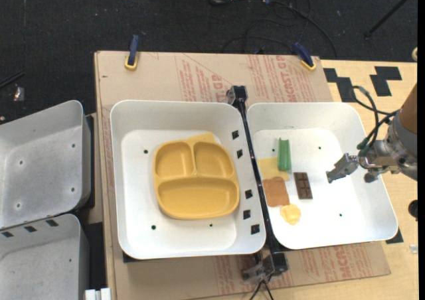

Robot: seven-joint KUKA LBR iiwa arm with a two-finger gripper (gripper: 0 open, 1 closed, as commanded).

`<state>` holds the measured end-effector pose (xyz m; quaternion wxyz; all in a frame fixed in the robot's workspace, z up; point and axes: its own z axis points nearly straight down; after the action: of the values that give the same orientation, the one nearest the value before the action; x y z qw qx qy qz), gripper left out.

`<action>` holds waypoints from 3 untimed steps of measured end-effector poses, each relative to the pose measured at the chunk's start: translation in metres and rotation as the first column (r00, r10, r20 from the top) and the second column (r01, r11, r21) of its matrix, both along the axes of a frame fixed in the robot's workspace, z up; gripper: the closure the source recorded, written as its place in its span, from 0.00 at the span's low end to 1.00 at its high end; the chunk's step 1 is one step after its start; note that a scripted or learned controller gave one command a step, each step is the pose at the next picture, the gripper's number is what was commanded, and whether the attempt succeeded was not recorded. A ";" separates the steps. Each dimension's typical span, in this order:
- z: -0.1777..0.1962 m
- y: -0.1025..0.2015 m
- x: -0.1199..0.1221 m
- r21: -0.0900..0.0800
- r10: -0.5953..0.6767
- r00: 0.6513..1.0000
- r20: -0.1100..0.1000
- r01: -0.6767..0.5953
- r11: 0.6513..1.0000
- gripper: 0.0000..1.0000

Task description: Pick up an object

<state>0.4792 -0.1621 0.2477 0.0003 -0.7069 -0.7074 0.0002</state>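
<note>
The right bin (358, 219) holds several small items along its left side: a green bar (284, 154), a pale yellow flat piece (267, 166), a dark brown chocolate-like bar (303, 186), a tan brown slab (276, 191) and a small yellow lump (290, 214). My gripper (340, 169) hangs over the right half of this bin, to the right of the brown bar and apart from all the items. Nothing shows between its fingers.
The left bin (129, 159) contains a yellow three-compartment plate (196, 179). A black divider with clamps runs between the bins. Cardboard lies under both bins, with two blue-yellow clamps at its far edge. Grey metal trays sit at the far left.
</note>
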 end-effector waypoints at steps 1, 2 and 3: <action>-0.059 -0.003 0.008 0.001 -0.002 1.000 -0.003 0.002 1.000 0.00; -0.107 -0.012 0.010 0.001 -0.003 1.000 -0.003 0.003 1.000 0.00; -0.157 -0.011 0.010 0.000 -0.002 1.000 0.000 0.002 1.000 0.00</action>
<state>0.4892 -0.1733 0.0910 0.0004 -0.7076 -0.7066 0.0002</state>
